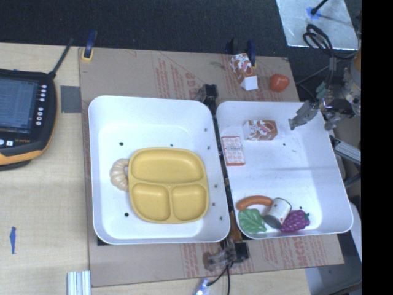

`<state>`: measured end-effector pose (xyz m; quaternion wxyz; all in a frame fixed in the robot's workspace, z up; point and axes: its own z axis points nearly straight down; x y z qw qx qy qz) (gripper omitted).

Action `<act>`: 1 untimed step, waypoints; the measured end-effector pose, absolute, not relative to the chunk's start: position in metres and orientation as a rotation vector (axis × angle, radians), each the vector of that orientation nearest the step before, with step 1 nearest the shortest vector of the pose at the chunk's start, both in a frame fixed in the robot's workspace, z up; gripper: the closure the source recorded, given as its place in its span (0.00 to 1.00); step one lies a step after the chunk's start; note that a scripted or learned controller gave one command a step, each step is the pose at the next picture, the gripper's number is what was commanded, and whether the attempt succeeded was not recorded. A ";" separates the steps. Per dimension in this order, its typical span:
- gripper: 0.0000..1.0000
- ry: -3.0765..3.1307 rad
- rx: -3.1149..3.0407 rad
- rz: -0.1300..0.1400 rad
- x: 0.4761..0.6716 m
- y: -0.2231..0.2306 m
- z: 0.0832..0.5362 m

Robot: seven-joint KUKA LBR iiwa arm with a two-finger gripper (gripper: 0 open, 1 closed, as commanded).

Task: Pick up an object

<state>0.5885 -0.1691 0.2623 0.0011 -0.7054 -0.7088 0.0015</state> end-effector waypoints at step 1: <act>0.00 -2.224 -2.212 0.009 0.646 -0.203 0.138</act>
